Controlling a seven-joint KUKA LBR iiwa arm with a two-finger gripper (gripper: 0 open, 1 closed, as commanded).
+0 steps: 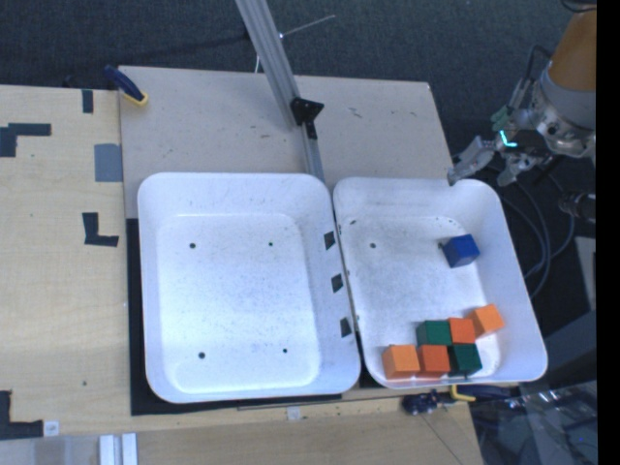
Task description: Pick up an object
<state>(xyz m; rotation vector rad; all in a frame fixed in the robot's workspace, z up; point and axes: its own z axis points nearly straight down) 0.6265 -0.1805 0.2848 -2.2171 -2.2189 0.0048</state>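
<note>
The right bin (387, 211) holds a blue block (461, 251) on its own near the right wall. A cluster of several orange blocks (400, 360) and green blocks (434, 333) lies along its near edge, with one orange block (489, 319) at the right end. My gripper (489, 163) hangs at the bin's far right corner, above the rim and up-right of the blue block. Its two fingers are spread apart with nothing between them.
The left bin (232, 201) sits beside the right one. A slanted metal rail (276, 61) crosses the bench behind the bins. Cables (542, 231) run along the right side, outside the right bin.
</note>
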